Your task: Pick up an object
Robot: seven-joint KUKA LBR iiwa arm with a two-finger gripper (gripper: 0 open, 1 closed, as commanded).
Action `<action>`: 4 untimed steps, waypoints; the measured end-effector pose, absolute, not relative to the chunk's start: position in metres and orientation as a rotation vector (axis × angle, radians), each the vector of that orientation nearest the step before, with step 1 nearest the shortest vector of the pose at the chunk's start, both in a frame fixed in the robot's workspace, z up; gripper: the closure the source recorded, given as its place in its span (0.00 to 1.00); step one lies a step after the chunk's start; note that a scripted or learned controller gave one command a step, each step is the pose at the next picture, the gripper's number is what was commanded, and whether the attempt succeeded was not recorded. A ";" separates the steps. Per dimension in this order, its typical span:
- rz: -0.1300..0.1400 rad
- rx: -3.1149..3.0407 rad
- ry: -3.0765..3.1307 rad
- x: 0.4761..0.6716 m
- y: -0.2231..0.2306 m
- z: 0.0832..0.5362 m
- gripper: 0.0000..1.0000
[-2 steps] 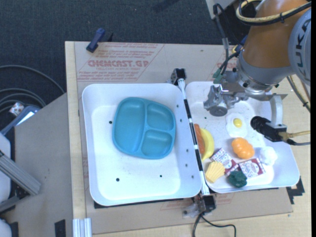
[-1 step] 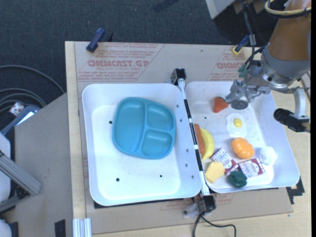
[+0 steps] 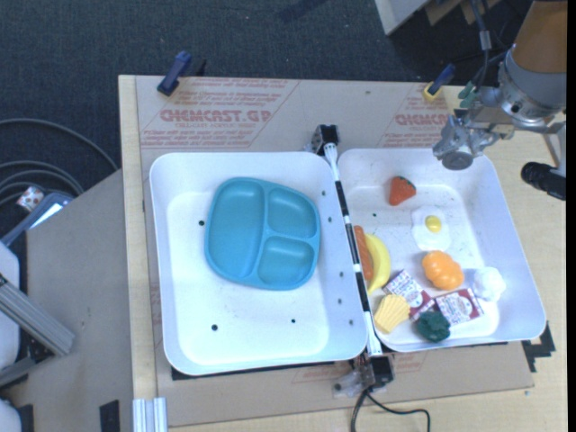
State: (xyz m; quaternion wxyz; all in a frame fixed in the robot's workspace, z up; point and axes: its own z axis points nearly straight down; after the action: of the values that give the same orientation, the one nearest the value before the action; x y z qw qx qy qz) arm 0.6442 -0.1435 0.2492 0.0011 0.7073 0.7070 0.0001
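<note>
Where legible, "CHEMCAST GP" on the brown board (image 3: 216,106); pincer (image 3: 455,156) state beyond telling.

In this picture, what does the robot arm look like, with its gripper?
The arm is grey metal with an orange band above the wrist. Dark cables run along it. The gripper is a small grey metal part with a rounded end.

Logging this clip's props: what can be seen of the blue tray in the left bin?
The blue tray is a rounded, glossy, plastic-looking divided plate with three compartments: one large at its left, two smaller at its right. It lies flat, slightly rotated, on the floor of the left bin, nearer the far side. Nothing rests in it or touches it.
</note>
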 end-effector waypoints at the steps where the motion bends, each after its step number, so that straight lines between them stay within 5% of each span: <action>1: 0.002 2.219 2.221 0.667 -0.106 0.233 1.00; 4: -0.001 2.222 2.224 0.666 0.008 0.268 1.00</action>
State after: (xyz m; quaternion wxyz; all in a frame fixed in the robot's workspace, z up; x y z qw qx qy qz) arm 0.6664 0.0081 0.2683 -0.0012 0.7068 0.7074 -0.0004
